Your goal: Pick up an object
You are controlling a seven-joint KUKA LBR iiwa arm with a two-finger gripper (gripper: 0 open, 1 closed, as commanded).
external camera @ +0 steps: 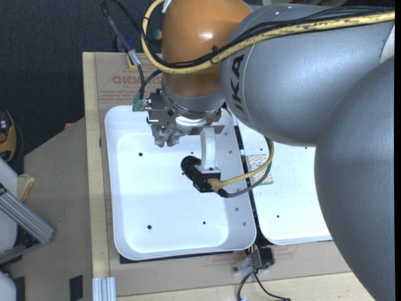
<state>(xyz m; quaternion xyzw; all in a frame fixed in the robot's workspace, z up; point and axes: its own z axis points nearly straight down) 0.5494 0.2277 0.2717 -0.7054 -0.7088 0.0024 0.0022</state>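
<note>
Starting at your left, the tan bench (94,168) carries the left bin (156,231), whose white floor shows a few small dark specks and nothing lying loose that you can make out. Over the far part of this bin you see the gripper (166,135), hanging low beneath the arm's orange band (197,30); from this angle you cannot tell whether it is open or closed, and nothing shows in its grasp. Moving right, the grey arm (301,74) sweeps in and covers much of the view. Past the divide between the bins lies the one thing you could pick: a small pale patterned object (258,163) with a green edge, flat on the floor of the right bin (294,218). It sits just beside that bin's left wall and is partly crossed by a cable. It lies to the gripper's right and a little nearer you, apart from it, in the other bin.
</note>
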